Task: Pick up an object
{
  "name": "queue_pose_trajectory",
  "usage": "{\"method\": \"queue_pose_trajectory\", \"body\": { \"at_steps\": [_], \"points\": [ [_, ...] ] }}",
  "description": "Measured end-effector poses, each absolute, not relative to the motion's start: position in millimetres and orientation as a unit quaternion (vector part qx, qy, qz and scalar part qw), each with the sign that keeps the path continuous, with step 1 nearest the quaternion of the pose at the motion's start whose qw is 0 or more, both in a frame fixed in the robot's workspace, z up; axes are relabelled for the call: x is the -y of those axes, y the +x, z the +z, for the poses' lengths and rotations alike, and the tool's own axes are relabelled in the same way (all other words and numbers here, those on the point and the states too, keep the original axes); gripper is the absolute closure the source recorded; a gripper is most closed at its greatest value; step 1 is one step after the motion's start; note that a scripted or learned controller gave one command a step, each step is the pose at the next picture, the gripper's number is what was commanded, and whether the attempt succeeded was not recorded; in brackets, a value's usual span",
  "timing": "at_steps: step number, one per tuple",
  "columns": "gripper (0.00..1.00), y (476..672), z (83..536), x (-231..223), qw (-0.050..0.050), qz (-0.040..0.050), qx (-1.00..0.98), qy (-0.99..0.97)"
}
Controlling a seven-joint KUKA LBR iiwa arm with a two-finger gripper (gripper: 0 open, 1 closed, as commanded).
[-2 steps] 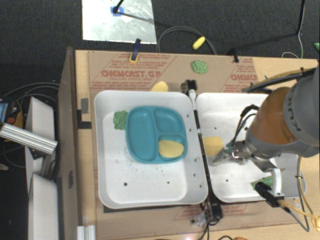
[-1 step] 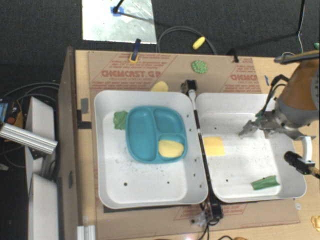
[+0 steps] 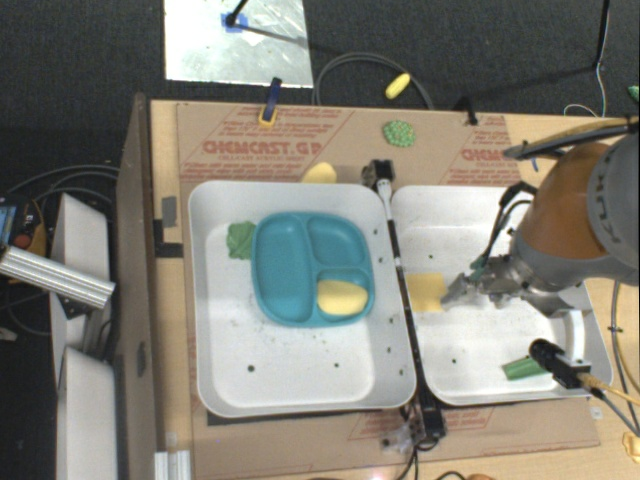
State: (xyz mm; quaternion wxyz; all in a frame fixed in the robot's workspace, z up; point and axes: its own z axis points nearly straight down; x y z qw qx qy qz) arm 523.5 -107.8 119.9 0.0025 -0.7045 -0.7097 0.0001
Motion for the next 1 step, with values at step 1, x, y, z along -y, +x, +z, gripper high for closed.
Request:
{"method": "queue_pose_trajectory", "body": {
  "at_steps": [1],
  "points": [
    [0.0, 539.3, 82.4, 86.4, 0.001, -0.0001, 0.709, -0.705]
  ]
}}
